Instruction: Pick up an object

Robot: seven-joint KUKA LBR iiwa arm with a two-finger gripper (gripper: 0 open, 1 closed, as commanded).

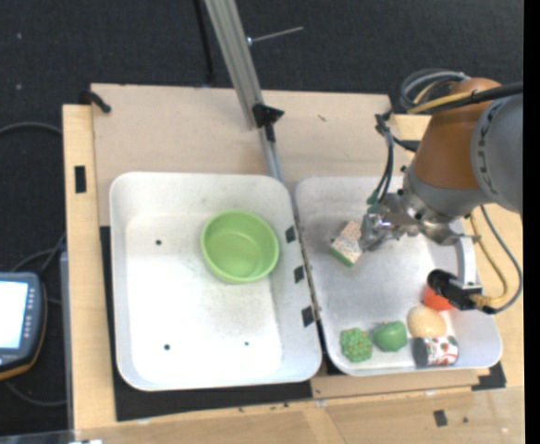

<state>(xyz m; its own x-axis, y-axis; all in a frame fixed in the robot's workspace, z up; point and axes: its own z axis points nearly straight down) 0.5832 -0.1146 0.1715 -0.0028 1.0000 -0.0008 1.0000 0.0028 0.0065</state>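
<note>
My gripper (372,232) reaches from the right over the right bin (390,276). A small pale box with a green end (348,244) sits tilted right at its fingertips, touching them. At the bin's front edge lie a green knobbly ball (355,343), a smooth green piece (391,336), a tan egg-shaped piece (425,322), an orange-red piece (437,299) and a red-and-white can (435,350).
The left bin (159,340) holds a green bowl (240,246) near its middle. A slanted metal pole (238,54) comes down to the gap between the bins. A teach pendant (2,322) lies off the bench at the left.
</note>
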